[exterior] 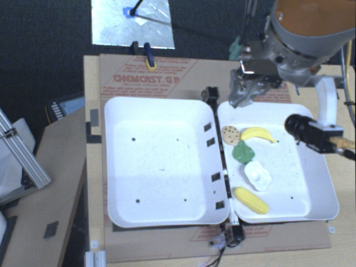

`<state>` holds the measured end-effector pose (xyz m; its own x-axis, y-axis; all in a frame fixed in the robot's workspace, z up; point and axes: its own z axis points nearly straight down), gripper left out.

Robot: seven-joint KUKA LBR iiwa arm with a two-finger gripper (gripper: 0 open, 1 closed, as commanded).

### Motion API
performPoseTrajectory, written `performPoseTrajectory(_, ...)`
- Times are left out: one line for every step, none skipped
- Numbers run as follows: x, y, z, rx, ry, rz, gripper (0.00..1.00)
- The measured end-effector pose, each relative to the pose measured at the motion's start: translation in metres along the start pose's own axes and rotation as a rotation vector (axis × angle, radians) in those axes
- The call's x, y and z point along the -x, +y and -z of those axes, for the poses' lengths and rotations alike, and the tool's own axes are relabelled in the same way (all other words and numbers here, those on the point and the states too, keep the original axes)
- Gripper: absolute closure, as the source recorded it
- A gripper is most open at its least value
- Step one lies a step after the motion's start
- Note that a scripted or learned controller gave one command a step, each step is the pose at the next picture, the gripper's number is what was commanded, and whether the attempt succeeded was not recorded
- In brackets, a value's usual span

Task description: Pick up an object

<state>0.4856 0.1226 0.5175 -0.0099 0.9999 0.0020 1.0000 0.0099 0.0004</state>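
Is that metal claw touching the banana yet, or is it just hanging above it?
Apart. In the camera view the claw sits near the right bin's far rim, with bare white floor showing between it and the banana lying beside the cookie.

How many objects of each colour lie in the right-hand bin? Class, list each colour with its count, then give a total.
Yellow: 2, the banana and the corn cob
Green: 1, the leafy piece
White: 1, the white lump
Tan: 1, the cookie
Total: 5
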Motion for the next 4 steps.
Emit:
performPoseTrajectory(-0.053, 0.021, 0.018, 0.004, 0.001, -0.001, 1.0)
performPoseTrajectory(-0.05, 0.021, 0.029, 0.004, 0.001, -0.004, 1.0)
performPoseTrajectory(-0.05, 0.021, 0.04, 0.006, 0.002, -0.001, 1.0)
performPoseTrajectory(-0.05, 0.021, 0.052, 0.008, 0.003, 0.002, 1.0)
